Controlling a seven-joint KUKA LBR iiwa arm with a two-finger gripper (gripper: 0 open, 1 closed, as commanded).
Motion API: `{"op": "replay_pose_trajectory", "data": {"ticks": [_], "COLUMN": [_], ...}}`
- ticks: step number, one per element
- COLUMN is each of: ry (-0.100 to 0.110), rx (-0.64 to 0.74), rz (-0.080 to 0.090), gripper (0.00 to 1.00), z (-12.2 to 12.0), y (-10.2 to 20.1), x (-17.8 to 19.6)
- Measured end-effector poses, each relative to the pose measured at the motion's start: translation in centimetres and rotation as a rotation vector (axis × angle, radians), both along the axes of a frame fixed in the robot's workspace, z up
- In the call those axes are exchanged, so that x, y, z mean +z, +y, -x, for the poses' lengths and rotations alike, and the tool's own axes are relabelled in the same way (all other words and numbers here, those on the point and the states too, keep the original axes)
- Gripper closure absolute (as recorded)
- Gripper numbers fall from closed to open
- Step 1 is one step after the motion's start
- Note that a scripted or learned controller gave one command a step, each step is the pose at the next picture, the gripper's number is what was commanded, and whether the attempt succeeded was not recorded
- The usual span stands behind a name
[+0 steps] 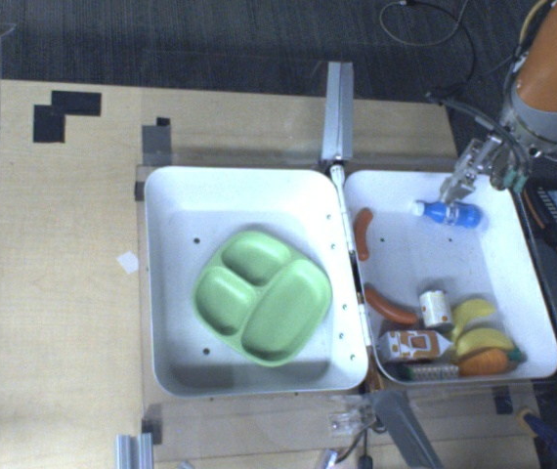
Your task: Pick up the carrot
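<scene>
Carrot (483, 362): the orange piece lies in the right bin (535, 291), well apart from the gripper (462, 186), down toward the bin's front corner as the camera sees it. It is tucked against the front wall, far below the tool in the view and slightly to the view's right of it.

The gripper hangs over the back part of the same bin, close to its rear wall. Its tip is right above a blue bottle (452, 214), which lies on its side with a white cap pointing to the view's left. Whether the tool touches the bottle is unclear, and whether it is spread or pressed together cannot be told from this angle. Nothing is seen pinched in it.

Between the tool and the carrot lie two yellow bananas (478, 326), the nearer one touching the carrot's upper side. Just left of the bananas in the view stands a small white can (436, 308). A brown carton (416, 345) lies beside the carrot along the front wall.

Two reddish sausages lie further from the tool, toward the view's left. One sausage (363, 234) is by the divider and the other sausage (391, 307) is lower down, near the can.

Beyond the divider, the left bin (171, 291) holds a green sectioned plate (263, 296), far from the gripper.
</scene>
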State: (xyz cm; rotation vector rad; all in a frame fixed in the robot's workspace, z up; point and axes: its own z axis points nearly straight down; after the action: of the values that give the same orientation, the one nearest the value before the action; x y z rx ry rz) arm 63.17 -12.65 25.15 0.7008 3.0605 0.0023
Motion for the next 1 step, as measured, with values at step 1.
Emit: {"op": "replay_pose_trajectory", "data": {"ticks": [1], "ry": [-0.004], "rx": [0.221], "rz": [0.002], "gripper": [1.00], "z": [-2.76], "y": [-3.82], "x": [0.39]}}
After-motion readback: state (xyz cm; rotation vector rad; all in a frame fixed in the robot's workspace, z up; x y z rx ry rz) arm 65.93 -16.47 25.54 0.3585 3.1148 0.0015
